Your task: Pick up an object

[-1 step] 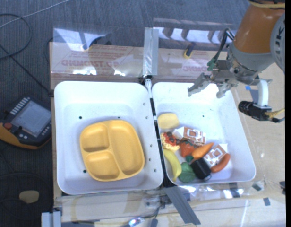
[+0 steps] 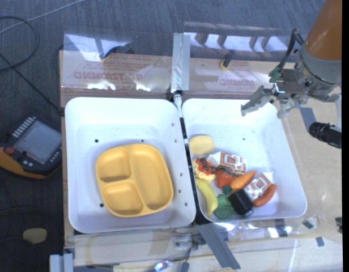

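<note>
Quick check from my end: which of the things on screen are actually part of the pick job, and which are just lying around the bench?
Part of the job:
- gripper, above the right bin's far side
- right bin with the toy food pile: banana, carrot, sausage

Just lying about:
- yellow divided plate in the left bin
- teach pendant on the floor

Bright, even illumination is provided from above. The two white bins (image 2: 237, 205) are rendered near overexposure, with soft shadows along their inner walls. Strong glare is seen on the clear plastic sheeting (image 2: 129, 67) behind them and along the front edge. Slight softness is noted throughout; the carpet (image 2: 27, 44) is darker.
</note>
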